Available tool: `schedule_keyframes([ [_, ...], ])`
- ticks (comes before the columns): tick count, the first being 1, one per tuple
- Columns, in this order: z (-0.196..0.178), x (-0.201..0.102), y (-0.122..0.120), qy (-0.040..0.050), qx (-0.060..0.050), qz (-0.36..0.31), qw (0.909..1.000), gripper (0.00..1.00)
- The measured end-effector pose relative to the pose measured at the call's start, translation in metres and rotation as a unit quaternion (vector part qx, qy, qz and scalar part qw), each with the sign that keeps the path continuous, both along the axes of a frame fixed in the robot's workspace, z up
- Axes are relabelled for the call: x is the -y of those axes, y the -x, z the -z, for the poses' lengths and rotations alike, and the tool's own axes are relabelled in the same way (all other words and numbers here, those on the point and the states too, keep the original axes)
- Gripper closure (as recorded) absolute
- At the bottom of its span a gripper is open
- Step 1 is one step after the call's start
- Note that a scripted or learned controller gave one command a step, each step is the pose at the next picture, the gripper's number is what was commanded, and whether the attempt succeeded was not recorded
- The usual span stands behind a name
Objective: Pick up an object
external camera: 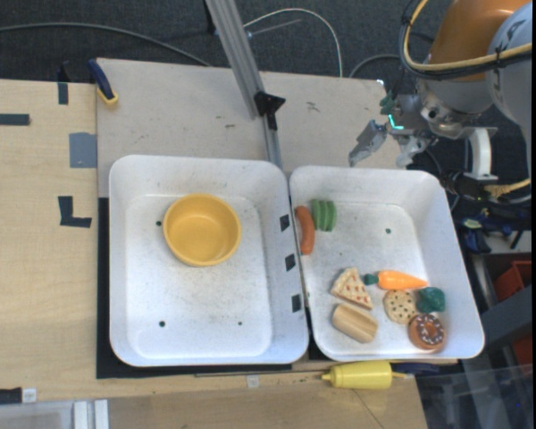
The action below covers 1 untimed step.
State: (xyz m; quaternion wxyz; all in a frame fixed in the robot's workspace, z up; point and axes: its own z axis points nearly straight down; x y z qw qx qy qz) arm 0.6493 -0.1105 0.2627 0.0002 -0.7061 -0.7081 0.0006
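My gripper (387,147) hangs above the far edge of the right bin (447,208), open, with nothing between its fingers. In that bin lie a red sausage (305,229) and a green pepper (323,214) near the left wall. A pizza slice (351,288), a carrot (400,281), a cookie (397,306), a bread roll (354,323), a donut (426,331) and a small dark green piece (431,298) cluster at the front right. The left bin (134,266) holds a yellow bowl (202,229), upright.
A yellow mustard bottle (362,375) lies on the bench just in front of the right bin. A grey metal pole (241,47) slants down to the gap between the bins. Cables run behind the bench.
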Motion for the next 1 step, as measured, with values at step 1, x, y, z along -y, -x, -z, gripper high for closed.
schedule_keyframes([
  [1, 0.0640, 0.0022, -0.0020, 0.0002, -0.003, 0.000, 1.0000, 0.00],
])
